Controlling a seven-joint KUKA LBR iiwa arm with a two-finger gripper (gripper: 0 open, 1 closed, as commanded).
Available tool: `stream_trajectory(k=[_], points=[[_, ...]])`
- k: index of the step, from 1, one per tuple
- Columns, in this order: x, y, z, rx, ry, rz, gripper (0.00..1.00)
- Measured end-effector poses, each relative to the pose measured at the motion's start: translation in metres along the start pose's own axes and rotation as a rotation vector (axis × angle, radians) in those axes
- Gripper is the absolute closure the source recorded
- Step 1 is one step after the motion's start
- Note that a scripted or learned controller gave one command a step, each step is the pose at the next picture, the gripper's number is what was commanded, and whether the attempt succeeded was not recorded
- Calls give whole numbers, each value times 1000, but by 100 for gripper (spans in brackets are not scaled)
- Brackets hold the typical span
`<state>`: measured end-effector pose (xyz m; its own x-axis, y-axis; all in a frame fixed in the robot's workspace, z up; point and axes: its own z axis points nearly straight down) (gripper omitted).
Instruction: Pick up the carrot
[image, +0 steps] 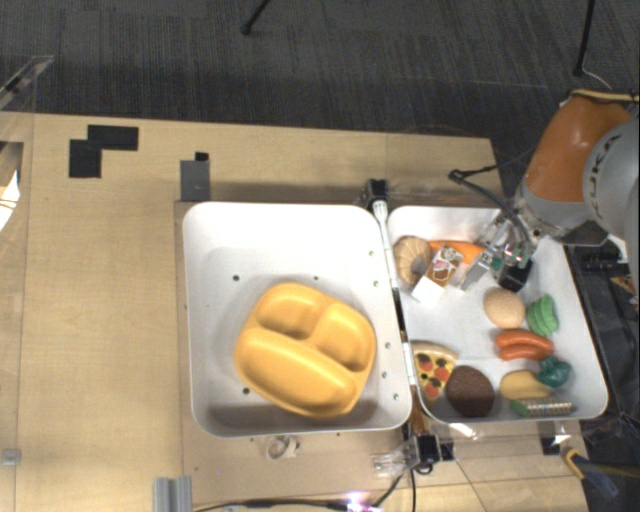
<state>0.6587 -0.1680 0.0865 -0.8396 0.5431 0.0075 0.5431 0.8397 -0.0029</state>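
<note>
A: Where the bench (100, 330) of pale wood fills the field, which items are largest?

B: Two shallow white bins sit side by side. The left white bin (230, 240) holds a large yellow moulded plastic bread loaf (305, 347) with three lobes, resting toward its front. The right white bin (580, 330) carries many small toy foods.

A: And the arm?

B: The grey arm with its orange band (568, 150) enters from the right, above the right bin's far corner. Its two-finger gripper (497, 258) hangs low over that bin's far part; whether the fingers are parted or closed cannot be told, and nothing is visibly between them.

A: Locate the task object.

B: The orange wedge-shaped carrot (463, 250) lies in the right bin's far part, just left of the gripper, beside a tan shell-like piece (410, 258) and a small white card (427, 290).

A: The smaller pieces?

B: Nearer the front: a dark brown round lump (470, 390), a pizza slice (434, 366), a red-orange sausage (523, 344), a beige egg-shaped piece (505, 306), a green leafy piece (543, 316), a yellowish potato-like piece (520, 384) and a teal piece (555, 373)
</note>
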Motion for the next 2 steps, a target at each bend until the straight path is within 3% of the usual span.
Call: stream_trajectory(k=[1, 2], points=[[58, -5, -2, -6, -19, -231, 0], [55, -2, -16, -9, -31, -237, 100]])
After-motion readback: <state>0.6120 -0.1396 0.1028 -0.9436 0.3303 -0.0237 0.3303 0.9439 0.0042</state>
